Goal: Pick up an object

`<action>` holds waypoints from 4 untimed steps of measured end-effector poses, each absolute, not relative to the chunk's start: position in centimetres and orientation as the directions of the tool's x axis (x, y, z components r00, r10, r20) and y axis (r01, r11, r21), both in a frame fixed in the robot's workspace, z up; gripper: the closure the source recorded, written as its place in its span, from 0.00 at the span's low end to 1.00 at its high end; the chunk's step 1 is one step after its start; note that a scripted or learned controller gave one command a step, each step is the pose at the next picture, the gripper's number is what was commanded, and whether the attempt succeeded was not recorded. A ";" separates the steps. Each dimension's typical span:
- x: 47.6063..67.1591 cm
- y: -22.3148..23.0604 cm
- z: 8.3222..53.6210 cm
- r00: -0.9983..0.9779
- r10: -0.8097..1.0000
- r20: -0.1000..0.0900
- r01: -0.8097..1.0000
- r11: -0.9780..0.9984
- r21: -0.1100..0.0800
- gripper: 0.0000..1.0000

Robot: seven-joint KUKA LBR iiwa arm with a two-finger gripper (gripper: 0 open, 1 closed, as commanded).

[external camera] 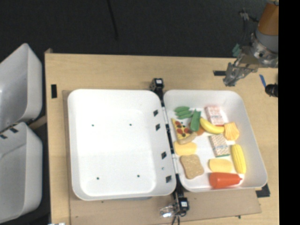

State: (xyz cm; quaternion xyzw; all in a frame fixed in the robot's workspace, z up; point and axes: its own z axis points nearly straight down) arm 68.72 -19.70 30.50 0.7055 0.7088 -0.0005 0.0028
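My two-finger gripper (233, 77) hovers above bench, beyond far rim of right shallow white plastic bin (248, 125). Cannot tell jaw opening; nothing seen held. Toy food pile, curved yellow plastic banana (211, 126) included, lies below and nearer camera. Pick not yet started.

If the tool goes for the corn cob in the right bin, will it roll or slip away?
The corn cob looks rounded and elongated, so it may roll sideways if nudged. It seems a rigid toy, probably light. It lies close to the right bin's wall, which might stop it.
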 end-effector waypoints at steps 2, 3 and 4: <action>69.1 -11.5 36.8 -0.006 1.000 -0.001 1.000 0.006 0.005 1.00; 69.0 -11.1 40.7 -0.004 1.000 -0.002 1.000 0.004 0.004 1.00; 69.0 -11.0 44.2 -0.006 1.000 -0.002 1.000 0.006 0.004 1.00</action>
